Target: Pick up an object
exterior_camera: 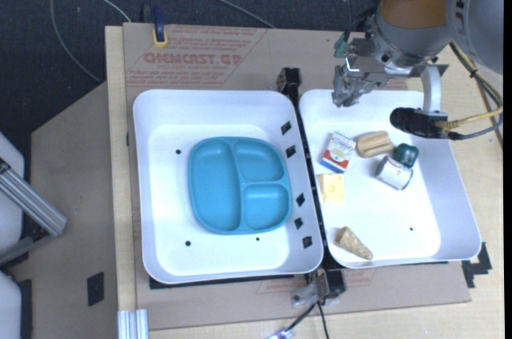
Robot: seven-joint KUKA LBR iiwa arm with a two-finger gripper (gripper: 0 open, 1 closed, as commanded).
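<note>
My gripper (349, 92) hangs over the far left corner of the right bin (448, 237), above and apart from the objects. Nothing shows between its fingers. Below it lie a small white carton with red and blue print (338, 153), a tan bread-roll shape (374, 144), a white can with a green cap (398, 167), a yellow cheese slice (332, 188) and a tan wedge (353, 243) near the bin's front edge.
The left bin (156, 161) holds a blue divided plate (239, 185). A black divider with clips (298, 161) runs between the bins. A black cylinder with a cable (418, 121) juts in over the right bin's far side. Cardboard lies under both bins.
</note>
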